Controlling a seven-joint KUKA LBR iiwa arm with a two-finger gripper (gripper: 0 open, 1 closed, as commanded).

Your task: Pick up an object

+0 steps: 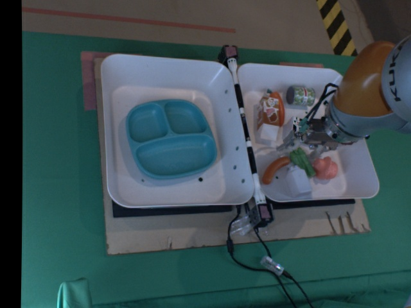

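The right bin (359,172) holds several small objects. A green-labelled can (300,95) lies near its far edge, with an orange and white bottle (271,111) to the left of it. Toward the near side lie an orange sausage (276,167), a green vegetable piece (302,161), a pink-red piece (325,167) and a white block (297,182). My gripper (300,138) hangs low over the middle of this bin, just above the green piece and beside the bottle. Nothing shows as held.
The left bin (122,76) carries a teal divided plate (171,138). A black and white divider strip (243,117) runs between the bins. Cables (257,255) trail over the green bench at the front. The arm's orange band (363,79) overhangs the right bin's far corner.
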